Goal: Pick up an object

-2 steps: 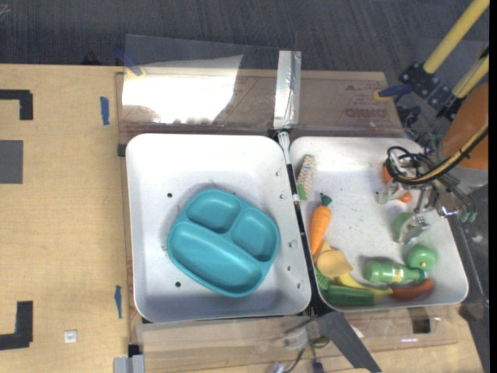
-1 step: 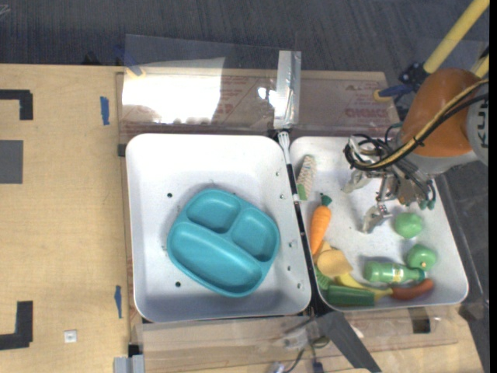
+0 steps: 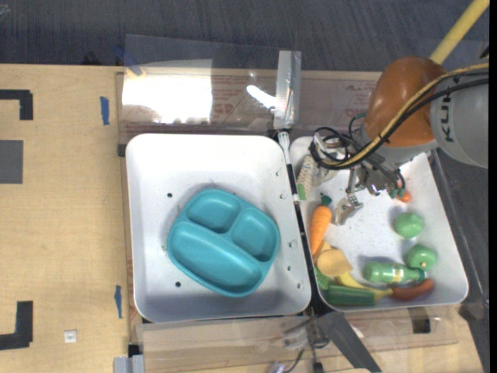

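Carrot [image 3: 320, 228] hugs right bin's [image 3: 449, 231] left wall; claw [image 3: 349, 205] alongside, grip unclear.

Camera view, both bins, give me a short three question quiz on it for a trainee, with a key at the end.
1. True or false: the teal divided tray lies in the right bin.
2. Which toy lies nearest the pincer: A) carrot, B) red sausage, C) green bottle?
3. Fill in: the arm's band above the wrist is ____.

Key: 1 false, it lies in the left bin; 2 A; 3 orange.
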Controlling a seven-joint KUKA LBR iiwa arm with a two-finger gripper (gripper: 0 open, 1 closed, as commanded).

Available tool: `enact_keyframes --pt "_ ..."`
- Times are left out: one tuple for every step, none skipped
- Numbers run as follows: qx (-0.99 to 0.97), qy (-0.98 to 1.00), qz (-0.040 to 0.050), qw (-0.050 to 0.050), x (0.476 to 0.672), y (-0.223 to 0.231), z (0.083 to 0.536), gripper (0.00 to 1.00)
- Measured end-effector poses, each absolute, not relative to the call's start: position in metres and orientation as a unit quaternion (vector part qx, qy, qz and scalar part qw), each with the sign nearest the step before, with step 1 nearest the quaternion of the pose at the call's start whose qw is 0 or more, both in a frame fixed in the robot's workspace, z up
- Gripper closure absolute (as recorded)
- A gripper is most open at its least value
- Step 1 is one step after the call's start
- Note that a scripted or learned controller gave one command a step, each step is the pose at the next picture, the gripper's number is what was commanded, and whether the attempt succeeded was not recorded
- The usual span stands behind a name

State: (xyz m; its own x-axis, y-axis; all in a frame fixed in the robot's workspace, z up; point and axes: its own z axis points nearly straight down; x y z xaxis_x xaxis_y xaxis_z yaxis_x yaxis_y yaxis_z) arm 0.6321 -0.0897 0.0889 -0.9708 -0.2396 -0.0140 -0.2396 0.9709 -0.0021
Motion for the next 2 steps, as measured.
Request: enact_keyframes --pt "-0.176 0.984 -0.0015 0.006 0.577 -0.126 0.090 0.00" --pt "-0.184 0.983 -0.0015 0.007 0.552 -0.093 0.090 0.00"
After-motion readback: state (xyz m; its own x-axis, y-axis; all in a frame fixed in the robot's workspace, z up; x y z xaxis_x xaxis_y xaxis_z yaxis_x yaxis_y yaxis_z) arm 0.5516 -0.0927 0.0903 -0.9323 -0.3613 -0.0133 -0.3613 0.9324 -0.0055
